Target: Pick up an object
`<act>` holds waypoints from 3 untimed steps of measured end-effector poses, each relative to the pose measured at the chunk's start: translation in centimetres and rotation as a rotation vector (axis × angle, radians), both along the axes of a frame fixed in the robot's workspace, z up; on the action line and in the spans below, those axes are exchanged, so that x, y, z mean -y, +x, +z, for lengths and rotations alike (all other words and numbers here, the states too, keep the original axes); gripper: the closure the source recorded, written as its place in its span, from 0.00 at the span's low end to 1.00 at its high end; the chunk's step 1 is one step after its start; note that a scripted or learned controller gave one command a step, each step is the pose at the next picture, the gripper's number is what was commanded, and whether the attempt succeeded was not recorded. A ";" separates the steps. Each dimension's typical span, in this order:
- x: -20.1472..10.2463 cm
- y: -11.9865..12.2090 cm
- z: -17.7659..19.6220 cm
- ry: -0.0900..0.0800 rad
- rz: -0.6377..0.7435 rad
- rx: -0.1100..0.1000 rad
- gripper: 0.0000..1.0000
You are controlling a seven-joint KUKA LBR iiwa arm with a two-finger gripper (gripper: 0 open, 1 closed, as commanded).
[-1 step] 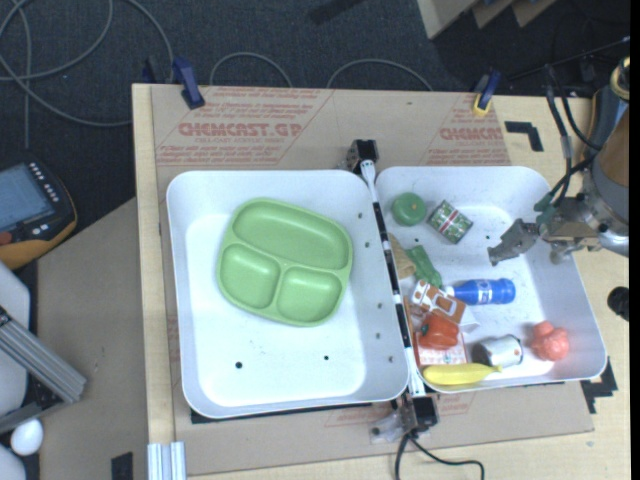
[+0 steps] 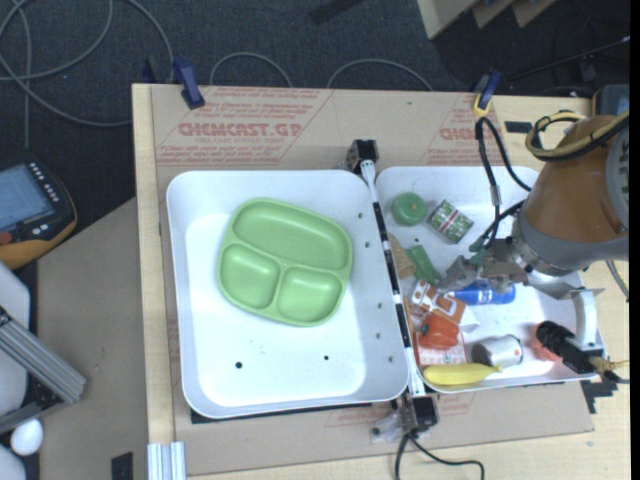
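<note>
Bench (image 2: 300,118): a pale board with red print, carrying 2 shallow white bins side by side.
Left bin (image 2: 280,358): holds a green plate (image 2: 285,261) with 3 compartments, lying flat toward the far half of the bin; a few dark specks dot the bare white floor nearer the camera.
Right bin (image 2: 455,183): crowded with small things, most of them along its left wall and near edge.
Arm (image 2: 575,208): reaches in from the right, its orange band over the bin's right side and the grey wrist below it.
Gripper (image 2: 472,265): low over the middle of the right bin, just above the left end of the blue bottle (image 2: 492,293); whether it is spread or closed cannot be told, and nothing can be seen held in it.
Blue bottle: lies on its side in the middle of the bin, partly under the wrist.
Green cap (image 2: 407,208): round, at the far left of the bin.
Small box (image 2: 450,220): green and white, just right of the cap.
Green marker (image 2: 421,264): lies slanted near the left wall, left of the gripper.
Red packet (image 2: 437,308): red and white, just left of the bottle, with an orange lump (image 2: 438,335) touching its near side.
Silver can (image 2: 498,352): on its side near the front edge.
Banana (image 2: 458,374): yellow, along the front wall, just beside the can.
</note>
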State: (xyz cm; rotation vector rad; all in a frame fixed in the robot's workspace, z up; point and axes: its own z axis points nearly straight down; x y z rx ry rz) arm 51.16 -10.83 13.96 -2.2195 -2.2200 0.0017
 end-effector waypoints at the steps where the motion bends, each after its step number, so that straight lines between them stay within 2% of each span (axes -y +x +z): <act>1: -1.0 -1.8 -3.6 -0.003 -0.001 0.024 0.00; 2: -1.1 -2.0 -4.1 -0.001 -0.001 0.037 0.00; 3: -1.0 -2.0 -4.1 0.001 0.001 0.037 0.00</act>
